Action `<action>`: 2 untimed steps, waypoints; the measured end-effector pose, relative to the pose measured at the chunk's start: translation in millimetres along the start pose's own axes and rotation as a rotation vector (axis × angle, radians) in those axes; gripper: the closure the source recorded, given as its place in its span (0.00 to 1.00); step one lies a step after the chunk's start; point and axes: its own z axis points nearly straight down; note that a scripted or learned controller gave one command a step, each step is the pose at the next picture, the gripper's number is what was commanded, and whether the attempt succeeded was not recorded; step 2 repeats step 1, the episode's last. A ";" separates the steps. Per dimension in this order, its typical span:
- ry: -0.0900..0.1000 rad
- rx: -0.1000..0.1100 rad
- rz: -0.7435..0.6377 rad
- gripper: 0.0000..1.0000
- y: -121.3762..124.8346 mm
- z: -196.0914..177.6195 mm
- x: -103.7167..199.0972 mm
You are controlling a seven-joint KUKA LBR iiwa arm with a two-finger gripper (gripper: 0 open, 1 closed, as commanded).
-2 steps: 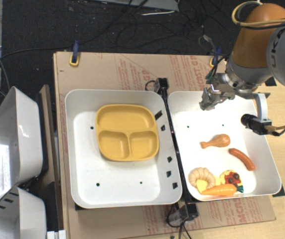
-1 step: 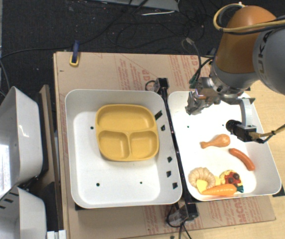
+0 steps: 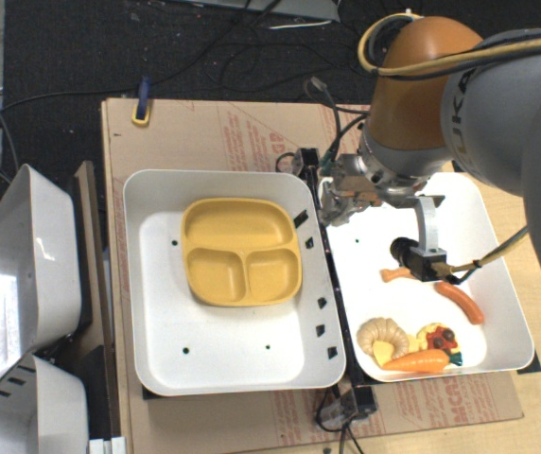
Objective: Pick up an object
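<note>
Hovering at the far-left corner of the shallow white right bin [image 3: 365, 253], the grey two-finger gripper [image 3: 348, 195] seems mid-approach; open or closed, I cannot tell. 1 small orange plastic piece [image 3: 395, 274] lies mid-bin, the nearest candidate; next comes aligning and descending.

- The yellow plate [image 3: 242, 252] fills the middle of the left bin [image 3: 233, 343].
- Below the plate, the white floor is bare.
- Right of the plate, the arm [image 3: 412, 112] and toy food [image 3: 417, 360] crowd the right bin [image 3: 474, 220].

Dark speckled floor [image 3: 62, 36] surrounds a bench [image 3: 223, 130] topped, seemingly, with brown cardboard.
</note>
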 end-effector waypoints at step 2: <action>0.000 0.002 0.000 1.00 -27.5 10.5 50.9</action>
